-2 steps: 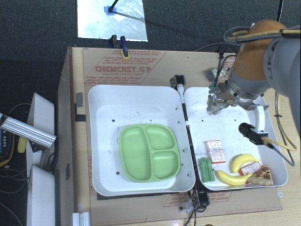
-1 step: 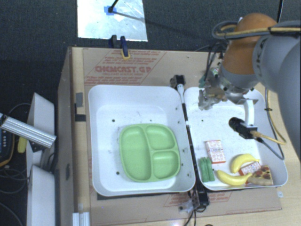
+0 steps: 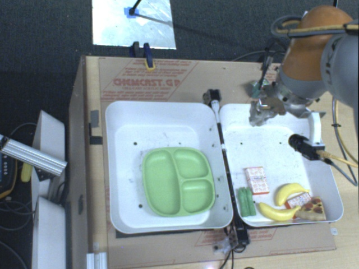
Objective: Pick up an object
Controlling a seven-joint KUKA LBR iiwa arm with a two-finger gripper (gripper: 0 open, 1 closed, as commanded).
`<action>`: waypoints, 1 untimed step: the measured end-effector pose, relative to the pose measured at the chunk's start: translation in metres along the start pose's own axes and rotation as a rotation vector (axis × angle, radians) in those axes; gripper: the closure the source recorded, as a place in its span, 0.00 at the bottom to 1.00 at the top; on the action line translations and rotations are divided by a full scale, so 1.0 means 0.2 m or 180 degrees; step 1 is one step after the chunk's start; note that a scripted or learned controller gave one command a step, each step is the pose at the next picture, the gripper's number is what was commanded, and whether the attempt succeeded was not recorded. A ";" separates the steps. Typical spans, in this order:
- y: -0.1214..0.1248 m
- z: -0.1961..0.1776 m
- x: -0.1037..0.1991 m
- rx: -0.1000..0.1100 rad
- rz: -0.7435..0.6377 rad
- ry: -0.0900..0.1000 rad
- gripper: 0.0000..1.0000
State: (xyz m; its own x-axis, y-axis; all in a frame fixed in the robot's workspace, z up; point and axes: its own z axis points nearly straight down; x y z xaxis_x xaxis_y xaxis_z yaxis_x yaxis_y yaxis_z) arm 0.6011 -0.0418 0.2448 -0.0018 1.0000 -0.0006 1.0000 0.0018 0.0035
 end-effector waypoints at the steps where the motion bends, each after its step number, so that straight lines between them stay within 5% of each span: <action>1: 0.16 0.13 0.12 0.0004 -0.0009 0.0000 1.00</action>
State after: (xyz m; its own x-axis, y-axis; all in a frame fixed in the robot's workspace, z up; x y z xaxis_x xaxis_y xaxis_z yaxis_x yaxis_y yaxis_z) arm 0.6327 -0.0169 0.2181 -0.0047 1.0000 -0.0007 1.0000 0.0047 0.0023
